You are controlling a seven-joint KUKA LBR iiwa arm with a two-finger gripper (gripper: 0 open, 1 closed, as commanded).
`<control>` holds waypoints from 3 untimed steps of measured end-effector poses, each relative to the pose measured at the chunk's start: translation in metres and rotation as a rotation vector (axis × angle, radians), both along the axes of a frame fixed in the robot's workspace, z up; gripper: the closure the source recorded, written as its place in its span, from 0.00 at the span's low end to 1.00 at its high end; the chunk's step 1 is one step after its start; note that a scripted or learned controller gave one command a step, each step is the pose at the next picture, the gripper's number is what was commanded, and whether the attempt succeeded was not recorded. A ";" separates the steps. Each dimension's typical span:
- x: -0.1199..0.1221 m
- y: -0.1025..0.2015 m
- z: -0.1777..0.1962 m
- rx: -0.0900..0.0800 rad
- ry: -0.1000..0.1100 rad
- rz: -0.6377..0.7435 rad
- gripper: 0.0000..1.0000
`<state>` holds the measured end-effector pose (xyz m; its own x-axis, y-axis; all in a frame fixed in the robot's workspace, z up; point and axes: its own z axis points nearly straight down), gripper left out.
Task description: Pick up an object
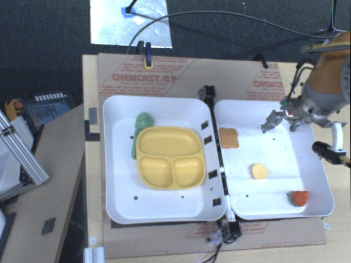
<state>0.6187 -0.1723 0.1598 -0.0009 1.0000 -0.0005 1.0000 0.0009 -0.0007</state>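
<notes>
1. Camera view showed the right bin (315, 163) holding an orange-brown slice (228, 137) at its left, long axis running up-down the frame.
2. Near centre lay a small yellow piece (260, 171); a red piece (299, 198) sat lower right.
3. At the upper right, the gripper (281, 120) hung with jaws spread, holding nothing.
4. Left of these, a yellow divided tray (169, 156) partly covered a green item (141, 126).

yellow tray (167, 163) crowds left bin (118, 201), right bin (307, 169) floor mostly open

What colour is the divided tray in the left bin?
Yellow tray, clearest in the camera view.
</notes>
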 end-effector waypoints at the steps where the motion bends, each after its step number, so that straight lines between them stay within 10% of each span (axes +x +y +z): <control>1: 0.006 0.000 -0.060 0.000 -0.001 0.002 0.00; 2: 0.007 0.000 -0.075 0.000 -0.002 0.003 0.00; 3: 0.009 0.000 -0.063 -0.001 -0.005 0.004 1.00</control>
